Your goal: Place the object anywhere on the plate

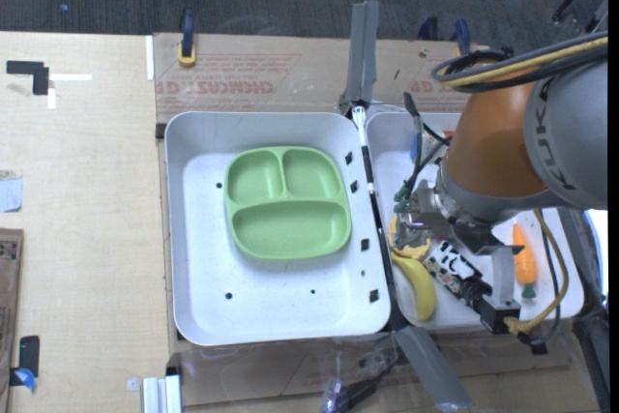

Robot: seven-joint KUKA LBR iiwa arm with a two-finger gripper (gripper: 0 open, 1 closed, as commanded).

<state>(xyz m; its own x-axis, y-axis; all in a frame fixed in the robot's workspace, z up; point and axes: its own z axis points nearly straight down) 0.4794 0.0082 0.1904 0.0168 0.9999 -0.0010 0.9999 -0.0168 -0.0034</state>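
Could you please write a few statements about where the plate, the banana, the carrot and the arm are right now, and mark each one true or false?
1. The green plate lies in the left bin. True.
2. The banana rests on the plate. False: it lies in the right bin, near the divider between the bins.
3. The plate has three compartments. True.
4. The arm hangs over the left bin. False: it is over the right bin.
5. The carrot lies in the right bin. True.
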